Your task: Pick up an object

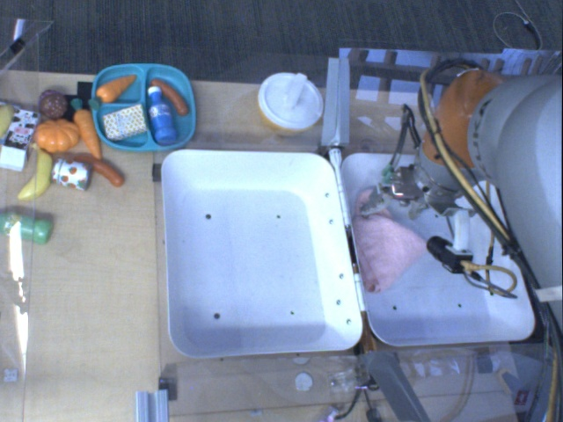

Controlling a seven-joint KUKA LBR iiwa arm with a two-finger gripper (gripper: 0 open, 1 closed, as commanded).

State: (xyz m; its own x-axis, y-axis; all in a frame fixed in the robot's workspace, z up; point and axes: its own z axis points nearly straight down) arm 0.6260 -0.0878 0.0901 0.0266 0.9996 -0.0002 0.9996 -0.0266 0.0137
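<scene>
A soft pink object (387, 246) lies in the right white bin (440, 313), against that bin's left wall. My gripper (387, 196) hangs low over the bin's upper left part, just above the pink object's upper end and very close to it. The grey arm with its orange band (462, 104) comes in from the upper right and covers the bin's far right corner. I see nothing clearly held between the fingers.
The left white bin (180, 236) stands beside the right one. Behind it are a teal divided plate (180, 82) with toy food and a white lidded cup (290, 102). Several toy foods, including a banana (35, 178), lie on the bench's left edge.
</scene>
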